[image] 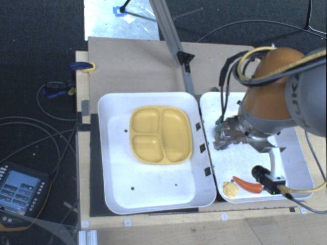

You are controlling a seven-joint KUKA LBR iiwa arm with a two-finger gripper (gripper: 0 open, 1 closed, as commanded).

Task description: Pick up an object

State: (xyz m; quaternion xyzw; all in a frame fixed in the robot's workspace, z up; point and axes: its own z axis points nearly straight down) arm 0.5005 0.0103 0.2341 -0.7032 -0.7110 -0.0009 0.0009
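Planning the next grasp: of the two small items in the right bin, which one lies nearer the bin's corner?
The pale yellow piece, sitting in the near-left corner; the orange-red one lies beside it, further toward the bin's middle.

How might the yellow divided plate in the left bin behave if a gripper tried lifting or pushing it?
The yellow divided plate looks like moulded plastic, so probably stiff and light. Lying flat in the left bin, it seems unlikely to roll or tip. Its smooth, shallow rim may slip from a grasp.

Yellow divided plate [161, 135] in left bin [115, 188] (centred).
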